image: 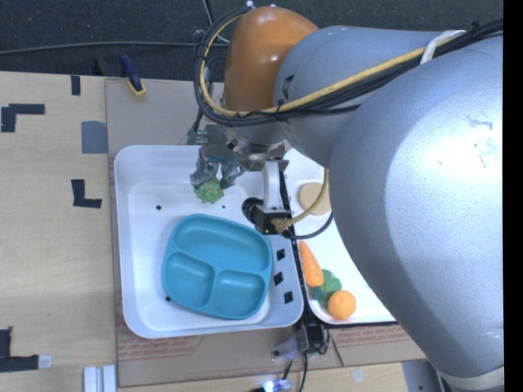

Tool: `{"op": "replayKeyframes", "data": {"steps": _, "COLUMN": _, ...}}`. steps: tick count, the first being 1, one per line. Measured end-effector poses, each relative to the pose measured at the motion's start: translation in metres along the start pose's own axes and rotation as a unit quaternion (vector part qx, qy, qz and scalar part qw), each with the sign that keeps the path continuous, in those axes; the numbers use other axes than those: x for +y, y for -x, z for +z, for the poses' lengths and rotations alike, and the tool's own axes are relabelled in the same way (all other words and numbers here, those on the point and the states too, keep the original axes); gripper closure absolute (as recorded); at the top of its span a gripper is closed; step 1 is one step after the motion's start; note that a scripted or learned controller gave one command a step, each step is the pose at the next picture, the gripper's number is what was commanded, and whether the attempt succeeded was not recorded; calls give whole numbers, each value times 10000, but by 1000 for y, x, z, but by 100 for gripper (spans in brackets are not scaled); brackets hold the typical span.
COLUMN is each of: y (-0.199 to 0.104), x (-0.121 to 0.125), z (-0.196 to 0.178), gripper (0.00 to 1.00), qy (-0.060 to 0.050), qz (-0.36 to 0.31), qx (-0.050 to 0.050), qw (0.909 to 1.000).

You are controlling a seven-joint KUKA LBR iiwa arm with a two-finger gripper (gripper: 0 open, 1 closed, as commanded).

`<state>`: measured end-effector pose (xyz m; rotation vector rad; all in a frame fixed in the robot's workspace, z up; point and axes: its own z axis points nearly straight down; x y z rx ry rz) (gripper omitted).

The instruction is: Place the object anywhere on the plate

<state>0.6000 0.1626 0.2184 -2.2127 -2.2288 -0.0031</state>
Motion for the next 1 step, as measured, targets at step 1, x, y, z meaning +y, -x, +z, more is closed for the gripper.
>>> {"op": "replayKeyframes", "data": {"steps": 1, "y": 4, "x": -1, "z": 1, "gripper": 0, "qy": -13, "qz": 21, "qx": -17, "qw": 10000}}
